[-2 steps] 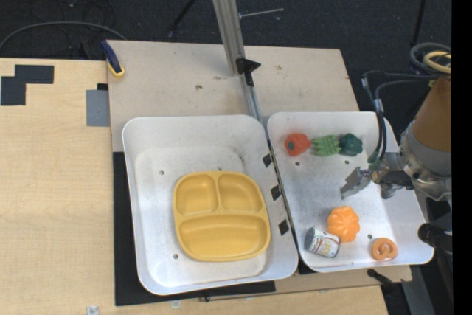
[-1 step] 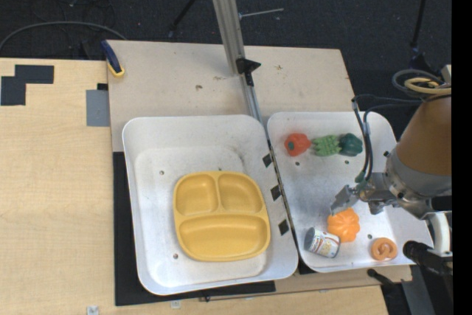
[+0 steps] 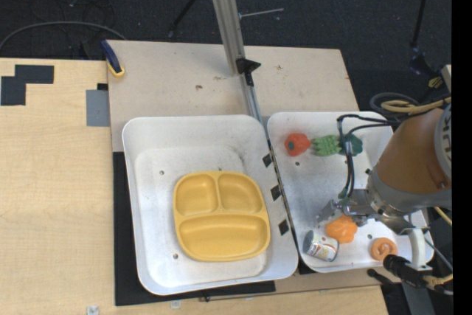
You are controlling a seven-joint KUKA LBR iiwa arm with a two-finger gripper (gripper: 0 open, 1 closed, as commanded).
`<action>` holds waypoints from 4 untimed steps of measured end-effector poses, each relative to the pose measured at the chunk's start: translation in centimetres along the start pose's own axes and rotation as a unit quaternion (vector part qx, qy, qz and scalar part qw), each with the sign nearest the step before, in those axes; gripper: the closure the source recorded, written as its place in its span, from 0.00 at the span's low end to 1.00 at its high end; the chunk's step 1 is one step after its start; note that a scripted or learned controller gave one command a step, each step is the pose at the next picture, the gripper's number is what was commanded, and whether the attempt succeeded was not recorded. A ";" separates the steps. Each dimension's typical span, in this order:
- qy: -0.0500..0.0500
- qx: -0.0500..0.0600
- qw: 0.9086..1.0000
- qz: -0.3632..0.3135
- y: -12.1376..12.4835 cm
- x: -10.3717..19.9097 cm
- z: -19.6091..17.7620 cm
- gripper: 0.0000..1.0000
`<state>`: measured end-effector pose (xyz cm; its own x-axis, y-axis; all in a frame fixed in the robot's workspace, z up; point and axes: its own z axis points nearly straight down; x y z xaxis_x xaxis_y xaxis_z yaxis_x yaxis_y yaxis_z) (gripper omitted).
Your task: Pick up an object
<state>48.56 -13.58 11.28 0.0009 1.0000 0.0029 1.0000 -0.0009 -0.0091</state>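
My pincer (image 3: 341,216) is low in the right bin (image 3: 310,181), directly over the orange object (image 3: 341,229), positioned for a grasp; whether it is apart or together I cannot tell.

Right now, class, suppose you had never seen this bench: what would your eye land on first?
Probably the yellow divided plate, alone in the left bin. Next, the grey and orange arm over the right bin, its tool low beside an orange object. A red and green toy lies towards that bin's far end.
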 end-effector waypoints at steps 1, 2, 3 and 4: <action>0.000 -0.004 1.000 0.000 0.1 0.0 2.1 0.00; 0.000 -0.006 1.000 0.002 0.3 -0.1 1.0 1.00; -0.002 -0.005 1.000 0.002 -0.2 -1.1 -4.3 1.00; -0.002 -0.007 1.000 -0.001 0.4 -0.9 -10.5 1.00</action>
<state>49.08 -14.56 21.73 -0.0017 1.0000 -0.0010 1.0000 0.0017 0.0042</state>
